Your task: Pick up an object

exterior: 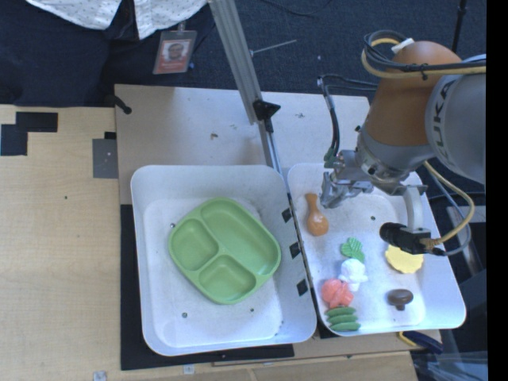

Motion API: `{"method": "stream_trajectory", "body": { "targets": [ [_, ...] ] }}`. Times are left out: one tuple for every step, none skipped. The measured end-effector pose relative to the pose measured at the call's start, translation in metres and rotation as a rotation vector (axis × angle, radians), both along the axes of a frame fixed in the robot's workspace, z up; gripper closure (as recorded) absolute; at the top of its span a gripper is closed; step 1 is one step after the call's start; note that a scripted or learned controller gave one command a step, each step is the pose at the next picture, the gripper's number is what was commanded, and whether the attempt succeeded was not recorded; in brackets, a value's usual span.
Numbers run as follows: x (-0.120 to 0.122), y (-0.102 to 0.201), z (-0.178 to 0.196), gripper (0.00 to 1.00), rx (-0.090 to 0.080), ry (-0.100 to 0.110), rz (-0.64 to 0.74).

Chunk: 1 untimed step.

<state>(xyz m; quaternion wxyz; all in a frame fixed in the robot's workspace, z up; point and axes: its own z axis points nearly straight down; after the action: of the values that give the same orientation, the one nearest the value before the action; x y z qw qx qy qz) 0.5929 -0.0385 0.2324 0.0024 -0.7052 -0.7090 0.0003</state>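
Nearest the lower edge of the frame, in the right bin (444, 312), small toys crowd together: a green pea pod (343, 317), a pink-orange piece (337, 294), a white figure (353, 272) and a green leafy piece (353, 250) run up in a near-touching column, with a brown mushroom-like piece (400, 298) to their right. A grab aimed into that column could easily close on two things at once or push one aside.

Higher and to the right, a yellow slice (405, 261) lies partly under a black part of the arm's rig, which would block a straight descent there.

Toward the middle of the frame, the orange drumstick-like toy (316, 217) lies just inside the bin's left wall, apart from the rest; it looks the likeliest target. The pincer (337, 190) hangs just above and to the right of it in the picture, and I cannot tell from this slanted view whether it is spread or shut, or how high it rides. The wall beside the toy could catch one side on the way down, and the rounded toy may roll out.

In the left bin (151, 213) lies a green divided tray (225, 248), well clear. Farther up, a slanted metal pole (238, 50) crosses the surface (182, 125).
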Motion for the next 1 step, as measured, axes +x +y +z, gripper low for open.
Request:
{"method": "stream_trajectory", "body": {
  "targets": [
    [0.0113, 0.049, -0.011, 1.0, -0.001, -0.001, -0.001]
  ]
}}
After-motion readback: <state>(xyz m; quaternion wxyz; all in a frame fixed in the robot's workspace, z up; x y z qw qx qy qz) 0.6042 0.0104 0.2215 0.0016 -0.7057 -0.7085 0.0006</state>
